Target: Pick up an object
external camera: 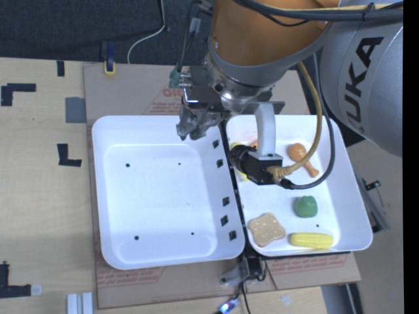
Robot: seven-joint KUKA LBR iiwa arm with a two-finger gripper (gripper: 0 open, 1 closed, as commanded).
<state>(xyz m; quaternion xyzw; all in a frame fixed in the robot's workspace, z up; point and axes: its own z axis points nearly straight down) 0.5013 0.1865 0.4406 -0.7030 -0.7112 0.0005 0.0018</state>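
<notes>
My gripper (194, 128) hangs over the far right corner of the left bin (111, 175), close to the divider between the two bins, with nothing visibly in it. In the right bin (350, 208) lie an orange drumstick-shaped toy (302, 157), a green round toy (305, 206), a tan slice of toast (266, 229) and a yellow corn cob (311, 241). A pale pink and yellow thing (245, 136) is partly hidden behind the arm's white bracket.
The arm's big orange and grey body (281, 18) covers the far side of the right bin. A black unit with a yellow cable (260, 166) hangs over that bin's left part. Cardboard (124, 90) lies under both bins.
</notes>
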